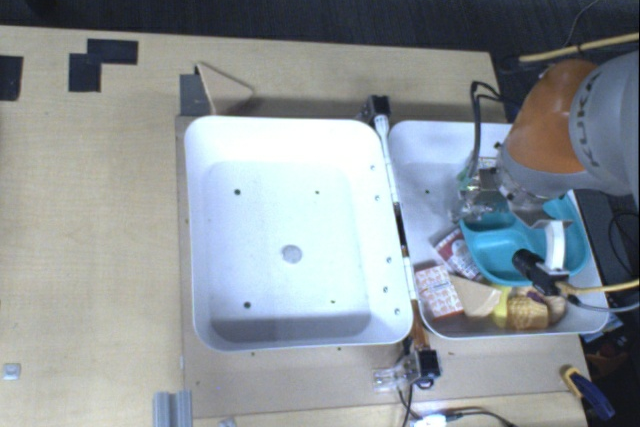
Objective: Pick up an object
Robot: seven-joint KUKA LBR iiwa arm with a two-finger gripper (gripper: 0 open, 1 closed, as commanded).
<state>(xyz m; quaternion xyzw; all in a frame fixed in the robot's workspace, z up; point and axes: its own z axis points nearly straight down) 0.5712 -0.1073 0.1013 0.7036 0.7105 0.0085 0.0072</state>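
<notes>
The gripper [483, 200] is down in the right bin [425, 155] over the teal scoop [500, 250] among the clutter, its grip too hidden to tell, so the pick looks undone with lifting left.

Even, soft overhead light is seen; the white bins [290, 150] are slightly glared, and detail is blurred throughout.

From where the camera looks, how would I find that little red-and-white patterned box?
Start at the right bin, the one under the grey arm. Look along its near edge, at the corner beside the left bin. The box lies there, checked red and white, while its neighbours are a turquoise scoop and yellowish items.
</notes>
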